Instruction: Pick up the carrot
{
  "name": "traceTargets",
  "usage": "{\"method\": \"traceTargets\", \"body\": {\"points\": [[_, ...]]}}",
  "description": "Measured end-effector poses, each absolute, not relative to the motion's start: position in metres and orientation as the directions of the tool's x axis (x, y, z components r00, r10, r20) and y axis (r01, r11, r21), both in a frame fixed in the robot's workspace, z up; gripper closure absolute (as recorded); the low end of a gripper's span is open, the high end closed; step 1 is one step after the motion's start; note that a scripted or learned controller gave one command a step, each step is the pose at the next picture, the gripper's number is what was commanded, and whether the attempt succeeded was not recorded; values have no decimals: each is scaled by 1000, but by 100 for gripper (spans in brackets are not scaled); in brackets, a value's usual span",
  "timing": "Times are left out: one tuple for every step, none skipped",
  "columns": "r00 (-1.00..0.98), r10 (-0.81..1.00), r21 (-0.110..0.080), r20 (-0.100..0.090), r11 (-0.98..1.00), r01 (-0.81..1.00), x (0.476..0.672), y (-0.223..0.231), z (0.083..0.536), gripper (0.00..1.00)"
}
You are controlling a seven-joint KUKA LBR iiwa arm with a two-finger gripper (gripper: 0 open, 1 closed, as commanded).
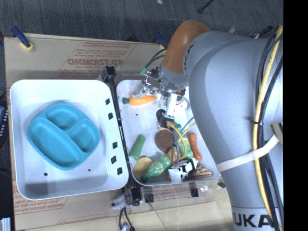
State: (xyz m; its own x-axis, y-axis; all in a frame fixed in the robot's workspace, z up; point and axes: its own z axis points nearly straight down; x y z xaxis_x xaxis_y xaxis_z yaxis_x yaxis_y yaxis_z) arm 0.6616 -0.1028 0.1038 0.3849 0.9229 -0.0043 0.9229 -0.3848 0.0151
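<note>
A robot lab: clamped cardboard (62, 57) under white bins (19, 129), toy food.

Open white floor is seen in the right bin (126, 129) at nine o'clock of the carrot (142, 100) and below it. At three o'clock the carrot is crowded by the gripper (159, 88). Toward six o'clock, passage is blocked by a brown disc (164, 139), a green cylinder (136, 147) and a green bottle (158, 168).
</note>
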Motion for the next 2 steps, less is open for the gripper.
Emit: {"method": "traceTargets", "body": {"points": [[499, 867, -7, -6, -499, 867, 621, -92, 93, 0], [491, 871, -15, -6, -491, 871, 621, -91, 103, 100]]}}
